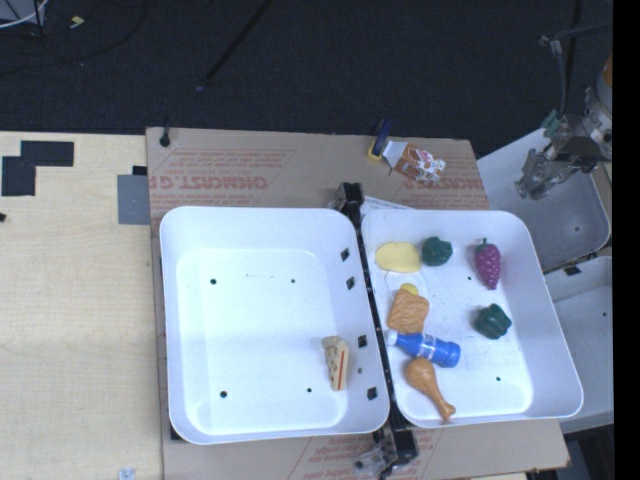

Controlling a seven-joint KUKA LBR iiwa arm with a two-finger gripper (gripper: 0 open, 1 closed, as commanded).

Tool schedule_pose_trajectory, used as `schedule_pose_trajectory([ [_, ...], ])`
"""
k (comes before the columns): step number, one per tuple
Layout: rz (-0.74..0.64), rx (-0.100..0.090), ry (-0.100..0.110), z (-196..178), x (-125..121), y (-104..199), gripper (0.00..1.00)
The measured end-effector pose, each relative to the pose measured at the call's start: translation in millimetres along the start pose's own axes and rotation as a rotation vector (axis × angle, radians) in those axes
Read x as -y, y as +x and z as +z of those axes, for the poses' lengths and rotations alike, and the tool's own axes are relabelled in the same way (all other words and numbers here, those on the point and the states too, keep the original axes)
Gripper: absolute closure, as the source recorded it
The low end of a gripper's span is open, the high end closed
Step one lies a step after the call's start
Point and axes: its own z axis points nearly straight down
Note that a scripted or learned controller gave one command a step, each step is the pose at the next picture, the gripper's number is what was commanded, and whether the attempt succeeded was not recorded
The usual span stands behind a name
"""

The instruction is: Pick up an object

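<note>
Objects lay untouched in both bins: grapes (487,264) near the right bin's (560,368) far edge. The gripper (541,173) (jaw state impossible to tell) hung outside; picking remained undone.

It looks like a robotics lab: two white bins (262,230) sit on a cardboard sheet (300,168) over a bench (70,298), left of the gripper (545,173), with toy food (420,313) and dark carpet (300,48).

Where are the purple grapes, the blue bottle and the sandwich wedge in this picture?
purple grapes (487,264), camera view, middle of the bunch.
blue bottle (432,348), camera view, middle of its body.
sandwich wedge (337,362), camera view, its cut face.
</note>
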Motion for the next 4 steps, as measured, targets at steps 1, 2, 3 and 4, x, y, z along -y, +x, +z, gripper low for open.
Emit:
schedule_pose_trajectory([
  [1,-0.002,0.001,-0.006,-91,-1,20,1.0],
  [2,0.002,0.001,0.003,-92,0,-20,1.0],
  [3,-0.001,0.001,-0.005,-179,0,-4,1.0],
  [4,-0.002,-0.001,0.0,-219,-1,25,1.0],
])
